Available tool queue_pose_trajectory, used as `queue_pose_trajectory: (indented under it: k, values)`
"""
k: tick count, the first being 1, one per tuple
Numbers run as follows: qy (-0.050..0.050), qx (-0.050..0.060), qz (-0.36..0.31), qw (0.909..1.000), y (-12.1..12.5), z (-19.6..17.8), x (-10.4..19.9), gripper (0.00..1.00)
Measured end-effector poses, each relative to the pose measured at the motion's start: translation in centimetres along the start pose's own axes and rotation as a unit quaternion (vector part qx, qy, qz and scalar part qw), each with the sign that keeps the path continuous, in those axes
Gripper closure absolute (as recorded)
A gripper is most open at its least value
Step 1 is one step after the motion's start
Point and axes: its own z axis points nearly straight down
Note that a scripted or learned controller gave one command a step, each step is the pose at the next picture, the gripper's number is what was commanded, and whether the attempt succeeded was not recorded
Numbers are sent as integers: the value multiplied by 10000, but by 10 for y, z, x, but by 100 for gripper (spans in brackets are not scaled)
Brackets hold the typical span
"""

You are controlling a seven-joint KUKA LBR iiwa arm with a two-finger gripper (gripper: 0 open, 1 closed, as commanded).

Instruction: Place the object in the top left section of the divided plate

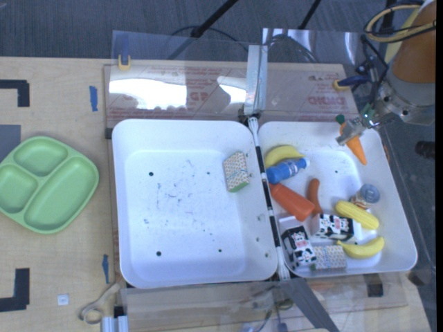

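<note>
i see the divided plate (47,183) far left of my gripper (354,131), well apart across both bins. red print on the back panel is too blurred to read. the gripper appears closed on the carrot (357,148), which hangs just below it; i judge it light, rigid, smooth, best pinched near its green top.

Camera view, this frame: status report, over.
Gripper at right bin's far edge, orange carrot at its tip, grasp unclear. Green divided plate left of bins. Path open.
</note>
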Motion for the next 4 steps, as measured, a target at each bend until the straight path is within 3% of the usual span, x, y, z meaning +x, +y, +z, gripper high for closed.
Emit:
queue_pose_trajectory:
  k: [1, 2, 3, 4]
  values:
    - [-1, -2, 0, 10000, 0, 0, 0, 0]
    - [-8, -10, 1522, 9884, 0, -44, -42, 0]
    - [-7, -8, 1519, 9884, 0, -44, -42, 0]
    - [-30, -30, 1500, 9887, 3, -56, -42, 100]
